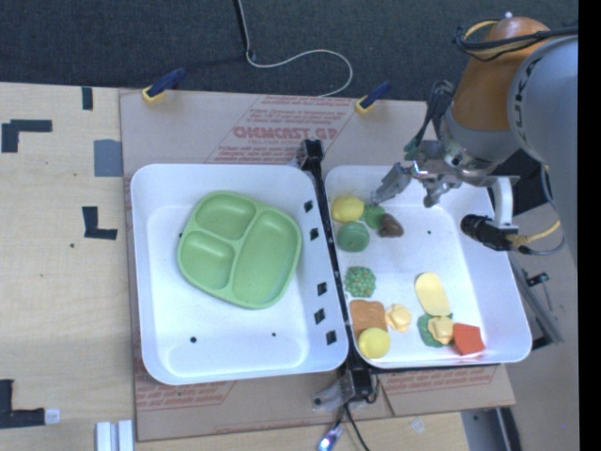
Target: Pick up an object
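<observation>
Lying flat | yellow oval piece (433,293) | long axis near-to-far | gripper (410,188) well apart

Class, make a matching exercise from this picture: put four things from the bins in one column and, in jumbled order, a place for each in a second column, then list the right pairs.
Things
1. green plate
2. red block
3. gripper
4. broccoli

Places
A. near right corner of the right bin
B. above the far end of the right bin
C. in the left bin
D. right bin, by the divider, about halfway along

Pairs: 1-C, 2-A, 3-B, 4-D
</observation>
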Controlling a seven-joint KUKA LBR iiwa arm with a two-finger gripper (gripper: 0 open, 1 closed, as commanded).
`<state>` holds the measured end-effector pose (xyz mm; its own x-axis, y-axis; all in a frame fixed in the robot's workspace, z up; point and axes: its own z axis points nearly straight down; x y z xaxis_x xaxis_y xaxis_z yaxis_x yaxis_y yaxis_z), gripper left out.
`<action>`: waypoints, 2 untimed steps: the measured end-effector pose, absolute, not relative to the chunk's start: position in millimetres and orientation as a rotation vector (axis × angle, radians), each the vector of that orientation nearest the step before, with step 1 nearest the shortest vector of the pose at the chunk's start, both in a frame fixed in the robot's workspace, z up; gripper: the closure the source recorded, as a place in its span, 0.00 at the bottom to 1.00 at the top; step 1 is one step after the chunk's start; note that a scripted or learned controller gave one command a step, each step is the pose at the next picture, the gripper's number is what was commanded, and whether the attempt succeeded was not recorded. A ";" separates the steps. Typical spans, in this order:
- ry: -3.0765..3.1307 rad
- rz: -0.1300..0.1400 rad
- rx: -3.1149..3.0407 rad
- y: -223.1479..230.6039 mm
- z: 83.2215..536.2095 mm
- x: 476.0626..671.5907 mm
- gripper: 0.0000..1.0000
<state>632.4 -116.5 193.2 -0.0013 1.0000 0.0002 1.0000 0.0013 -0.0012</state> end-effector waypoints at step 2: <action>-2.224 0.002 -2.216 -34.2 193.7 621.5 1.00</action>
<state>621.5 -34.2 193.7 -0.0036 1.0000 0.0005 1.0000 0.0036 -0.0025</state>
